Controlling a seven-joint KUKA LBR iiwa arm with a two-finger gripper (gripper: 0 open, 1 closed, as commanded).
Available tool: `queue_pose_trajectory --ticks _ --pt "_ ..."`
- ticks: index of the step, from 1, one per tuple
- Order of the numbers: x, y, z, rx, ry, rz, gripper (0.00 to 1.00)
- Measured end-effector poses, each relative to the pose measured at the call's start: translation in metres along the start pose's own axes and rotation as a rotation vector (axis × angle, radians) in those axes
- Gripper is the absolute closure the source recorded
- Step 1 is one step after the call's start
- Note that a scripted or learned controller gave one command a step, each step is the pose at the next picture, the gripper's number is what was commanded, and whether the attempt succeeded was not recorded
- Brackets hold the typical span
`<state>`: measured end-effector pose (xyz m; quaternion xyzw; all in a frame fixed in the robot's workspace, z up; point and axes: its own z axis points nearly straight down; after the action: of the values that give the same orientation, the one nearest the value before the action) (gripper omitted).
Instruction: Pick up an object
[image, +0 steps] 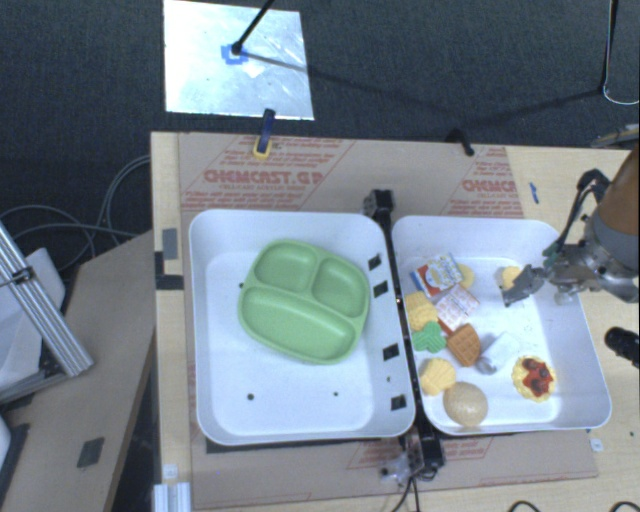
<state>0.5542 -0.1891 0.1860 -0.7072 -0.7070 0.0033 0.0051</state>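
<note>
The right bin (575, 345) holds several small toy foods. Among them are a red and white packet (440, 274), a pink packet (458, 303), a green piece (430, 338), an orange waffle (464, 344), a beige bun (465, 403) and a yellow tart with red topping (533, 377). A small yellow piece (511, 272) lies near the bin's far right part. My gripper (538, 287) hangs low over that same part, and its dark tip sits right beside the yellow piece. I see nothing clearly held.
A green divided plate (305, 300) lies in the left bin (215, 395). A black divider with clips (395, 300) runs between the two bins. A shiny sheet (240, 60) lies on the dark floor beyond the bench, and cables cross it.
</note>
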Motion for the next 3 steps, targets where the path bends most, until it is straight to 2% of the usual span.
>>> queue_pose_trajectory --ticks 1,3 --pt "0.001 0.003 -0.008 -0.013 -0.003 -0.004 0.0" --pt "-0.003 0.006 0.076 -0.01 -0.002 -0.002 0.0"
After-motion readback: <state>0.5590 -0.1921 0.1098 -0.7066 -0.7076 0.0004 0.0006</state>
